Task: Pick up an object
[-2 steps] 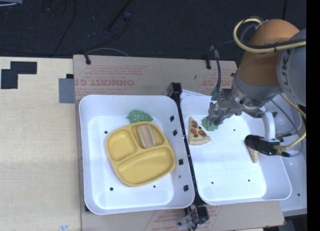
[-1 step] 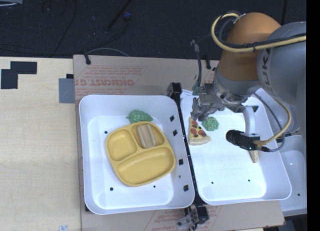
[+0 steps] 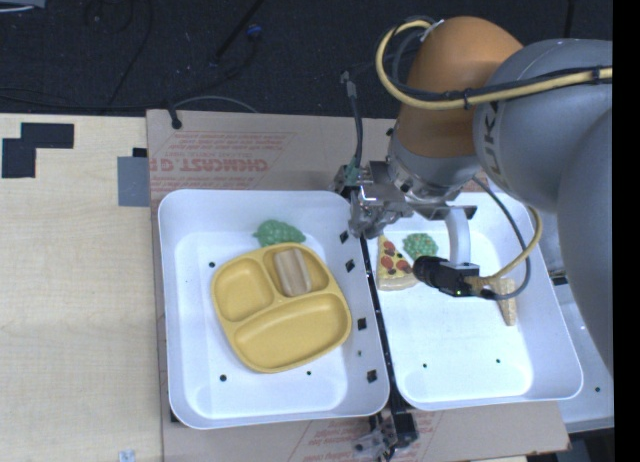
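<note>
Tool low now at the far left corner of the right bin, hanging right over the wall it shares with the left bin. Whether it is apart or together we cannot tell from up here, because the wrist covers it, and we see nothing carried. Closest candidate, we think, is the pizza slice, flat on the floor of the right bin just beside that shared wall and just on the near side of the tool. A green piece sits touching or almost touching the slice's far edge. So the tool looks lined up on that little cluster, and to our eye the wall is the snag: a flat thing tucked against it leaves little room on that side. Further along, a cone-shaped piece lies toward the right edge of the same bin, well apart from the others and out in the open, which we would call the easier grab. Over in the left bin a yellow tray sits at a slant mid-floor, with a brown bun resting in its far right compartment, so its ridges fence the bun in. A leafy green piece lies against the tray's far rim. Nothing lifted yet, so we judge the pick not begun.
</note>
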Motion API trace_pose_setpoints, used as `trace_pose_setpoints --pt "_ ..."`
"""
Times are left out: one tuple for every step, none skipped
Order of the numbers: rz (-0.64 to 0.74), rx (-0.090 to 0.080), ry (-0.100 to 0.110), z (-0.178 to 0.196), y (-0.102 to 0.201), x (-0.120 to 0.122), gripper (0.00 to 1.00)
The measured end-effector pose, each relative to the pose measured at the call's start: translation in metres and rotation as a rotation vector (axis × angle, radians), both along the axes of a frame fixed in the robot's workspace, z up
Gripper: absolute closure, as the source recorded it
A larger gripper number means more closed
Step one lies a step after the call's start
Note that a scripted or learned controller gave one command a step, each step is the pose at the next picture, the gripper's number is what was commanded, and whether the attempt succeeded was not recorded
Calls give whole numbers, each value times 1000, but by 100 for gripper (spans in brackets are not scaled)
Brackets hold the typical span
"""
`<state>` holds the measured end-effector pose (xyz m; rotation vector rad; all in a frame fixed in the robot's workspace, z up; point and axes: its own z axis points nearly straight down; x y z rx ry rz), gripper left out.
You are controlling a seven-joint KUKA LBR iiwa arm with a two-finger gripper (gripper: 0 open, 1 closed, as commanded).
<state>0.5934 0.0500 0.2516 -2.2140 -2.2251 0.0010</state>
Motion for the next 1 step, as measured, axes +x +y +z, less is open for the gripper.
trace_pose_setpoints --pt "0 -1 1 -4 47 -2 100"
